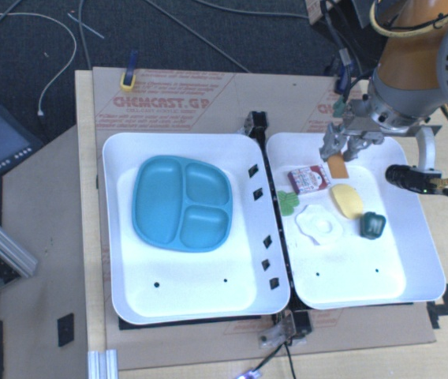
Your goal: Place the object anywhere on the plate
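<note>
A blue divided plate (182, 204) lies in the left bin (121, 283). My gripper (342, 153) hangs over the far part of the right bin (413, 275). A small orange block (337, 166) sits directly at its tip, and I cannot tell whether the block is gripped or resting on the bin floor. Close by lie a red and white packet (308, 180), a yellow piece (348, 200), a teal piece (372, 225), a white fried-egg shape (319, 225) and a green piece (287, 203).
A black divider with clips (265, 212) runs between the two bins. A black cylinder (409, 178) on the arm juts over the right bin's far right side. Cables lie on the floor behind the bench.
</note>
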{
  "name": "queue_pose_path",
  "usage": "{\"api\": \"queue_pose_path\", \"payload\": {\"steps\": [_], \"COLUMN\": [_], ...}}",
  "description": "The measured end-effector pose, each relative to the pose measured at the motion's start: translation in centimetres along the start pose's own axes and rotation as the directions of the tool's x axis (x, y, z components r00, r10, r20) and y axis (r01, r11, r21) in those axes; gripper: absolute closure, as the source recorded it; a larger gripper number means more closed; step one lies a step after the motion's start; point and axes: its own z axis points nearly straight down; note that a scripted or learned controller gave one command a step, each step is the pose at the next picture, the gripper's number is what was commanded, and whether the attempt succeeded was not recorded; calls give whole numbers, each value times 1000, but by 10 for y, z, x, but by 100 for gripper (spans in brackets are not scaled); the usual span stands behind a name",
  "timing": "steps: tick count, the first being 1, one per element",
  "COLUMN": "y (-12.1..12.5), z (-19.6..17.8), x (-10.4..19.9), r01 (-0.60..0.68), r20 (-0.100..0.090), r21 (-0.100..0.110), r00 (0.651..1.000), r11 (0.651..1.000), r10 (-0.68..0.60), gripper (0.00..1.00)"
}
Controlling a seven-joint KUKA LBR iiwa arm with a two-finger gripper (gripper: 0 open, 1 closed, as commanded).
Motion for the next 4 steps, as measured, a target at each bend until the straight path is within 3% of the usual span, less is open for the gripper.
{"api": "queue_pose_path", "payload": {"steps": [3, 4], "y": [-29, -28], "z": [-1, 0], "x": [157, 154], "r01": [2, -4], "r20": [0, 3], "r21": [-1, -1], "r00": [1000, 1000], "r11": [1000, 1000], "r10": [-2, 4], "gripper": [100, 0]}}
